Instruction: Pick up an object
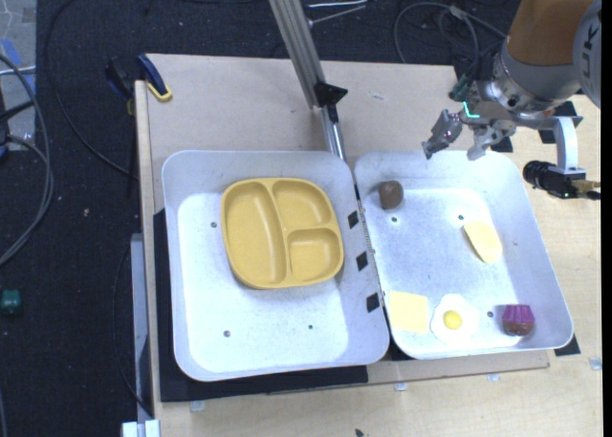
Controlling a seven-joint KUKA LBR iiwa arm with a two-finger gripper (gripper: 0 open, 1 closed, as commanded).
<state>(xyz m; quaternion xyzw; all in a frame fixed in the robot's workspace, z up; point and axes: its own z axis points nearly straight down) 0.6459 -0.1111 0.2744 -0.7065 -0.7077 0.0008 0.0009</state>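
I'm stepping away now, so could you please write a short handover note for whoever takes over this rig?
Gripper: open, nothing between its fingers, hovering over the far rim of the right bin.
Right bin holds a brown ball, a yellow wedge, a yellow square slice, a fried egg and a purple piece.
Left bin holds a yellow divided plate.
Done: nothing picked yet.
Left: descend, grasp one object, lift.

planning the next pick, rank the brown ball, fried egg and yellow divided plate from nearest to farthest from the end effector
From the end effector:
1. Brown ball, right bin's far left corner.
2. Fried egg, right bin's near edge.
3. Yellow divided plate, in the left bin.
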